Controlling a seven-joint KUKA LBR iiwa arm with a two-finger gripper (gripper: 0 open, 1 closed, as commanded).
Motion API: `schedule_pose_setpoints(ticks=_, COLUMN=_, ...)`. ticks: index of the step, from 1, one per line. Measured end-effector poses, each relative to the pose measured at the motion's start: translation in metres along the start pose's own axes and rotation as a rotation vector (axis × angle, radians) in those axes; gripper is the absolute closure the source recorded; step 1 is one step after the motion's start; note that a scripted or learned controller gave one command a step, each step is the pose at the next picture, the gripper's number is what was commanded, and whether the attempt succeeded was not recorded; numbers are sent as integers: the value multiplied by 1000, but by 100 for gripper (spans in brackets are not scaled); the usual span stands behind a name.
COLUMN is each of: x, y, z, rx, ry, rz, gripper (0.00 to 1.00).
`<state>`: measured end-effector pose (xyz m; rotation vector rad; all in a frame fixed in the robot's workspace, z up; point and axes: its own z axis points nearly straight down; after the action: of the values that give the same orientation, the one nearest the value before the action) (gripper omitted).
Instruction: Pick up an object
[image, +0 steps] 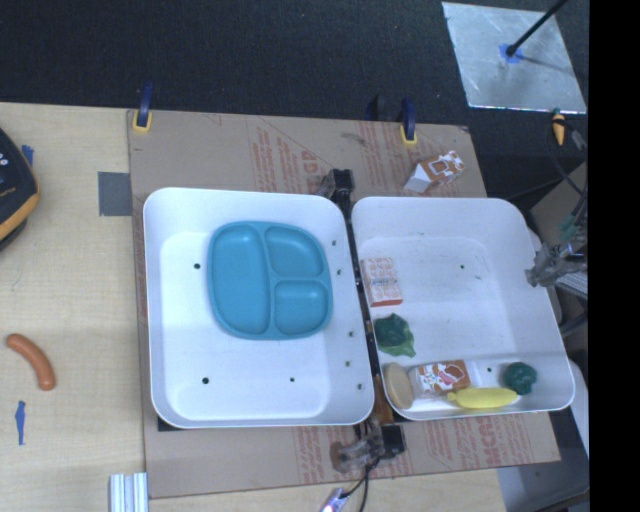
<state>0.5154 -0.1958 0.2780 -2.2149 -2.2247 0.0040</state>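
White plastic bins sit side by side so you can lift from one and drop in the other. Your left bin (170, 300) carries a blue divided plate (268, 278), lying flat near its middle. Your right bin (450, 230) carries all the loose pieces, and they have gathered toward its near edge, probably because the floor slopes there: a yellow banana (485, 398) touching a small carton (440, 377), a tan disc (398, 386) beside the carton, a dark green piece (519, 376) by the banana's far end, a leafy green piece (394, 335) apart from them, and a flat packet (381, 280) near the inner wall. You see the gripper (548, 266) at the right bin's right rim, well apart from every piece and holding nothing; I cannot tell how it is set at this size. I judge the pick not yet begun. The leafy piece and packet stand clear of neighbours, so you would likely find them easier than the crowded row.
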Motion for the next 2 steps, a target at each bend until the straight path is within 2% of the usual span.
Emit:
schedule_pose_setpoints(ticks=1, x=81, y=14, z=85, rx=2, ry=0, rz=-2, gripper=0)
schedule_pose_setpoints(ticks=2, x=63, y=103, z=187, rx=2, ry=-1, rz=-2, gripper=0)
